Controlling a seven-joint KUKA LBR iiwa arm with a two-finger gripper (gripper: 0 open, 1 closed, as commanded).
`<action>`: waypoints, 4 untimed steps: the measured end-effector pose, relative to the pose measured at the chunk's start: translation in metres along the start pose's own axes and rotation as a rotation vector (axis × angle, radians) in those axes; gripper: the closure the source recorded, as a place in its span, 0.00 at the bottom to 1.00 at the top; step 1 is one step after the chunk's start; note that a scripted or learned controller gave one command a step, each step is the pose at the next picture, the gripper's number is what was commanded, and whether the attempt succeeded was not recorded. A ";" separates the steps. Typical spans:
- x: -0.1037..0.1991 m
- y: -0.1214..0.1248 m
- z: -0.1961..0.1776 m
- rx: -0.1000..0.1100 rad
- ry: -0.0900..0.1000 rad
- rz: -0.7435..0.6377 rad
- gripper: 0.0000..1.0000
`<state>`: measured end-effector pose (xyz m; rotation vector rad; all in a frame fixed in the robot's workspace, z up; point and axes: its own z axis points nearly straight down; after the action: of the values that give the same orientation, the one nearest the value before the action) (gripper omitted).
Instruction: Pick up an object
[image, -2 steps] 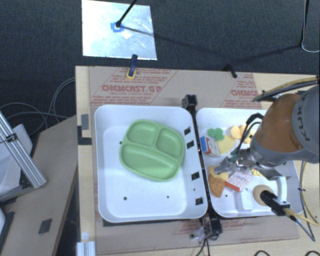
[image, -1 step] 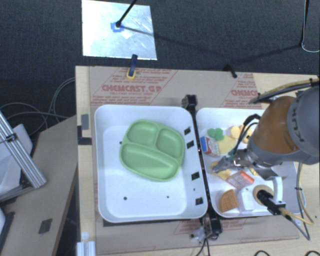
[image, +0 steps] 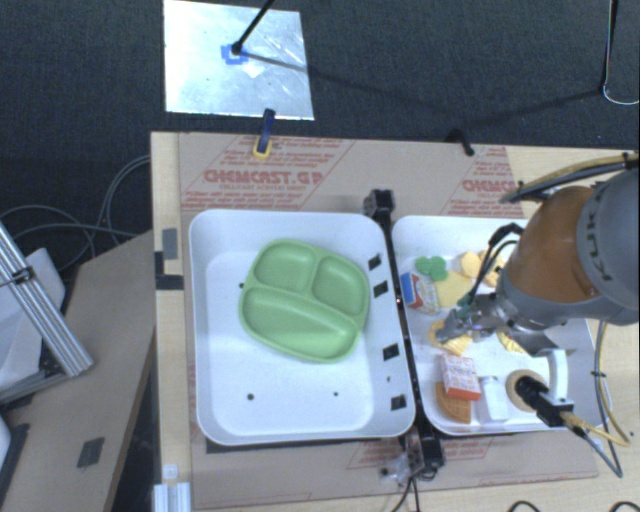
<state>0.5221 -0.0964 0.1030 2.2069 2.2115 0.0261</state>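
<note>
Gripper (image: 458, 325) low in the right bin (image: 420, 232), over the toy clutter; yellow piece (image: 457, 345) just below the tips, touching or nearly so; red box (image: 461, 374) further toward the near rim; finger state: cannot tell, too blurred.

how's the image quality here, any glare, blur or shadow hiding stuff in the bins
Camera view: lighting is soft and even; the green divided plate in the left bin is clear with faint shadow. The foil sheet above the bench gives dull glare. The frame is soft and low-resolution, so small items in the right bin blur together, and the arm covers part of it; gripper detail is too smeared to read.
</note>
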 end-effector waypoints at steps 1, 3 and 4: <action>-0.010 0.006 -0.055 0.017 -0.001 -0.001 1.00; -0.016 0.019 -0.122 0.021 0.000 -0.002 1.00; 0.034 0.024 -0.126 0.021 0.002 -0.007 1.00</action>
<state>0.5429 -0.0620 0.2298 2.2103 2.2314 0.0051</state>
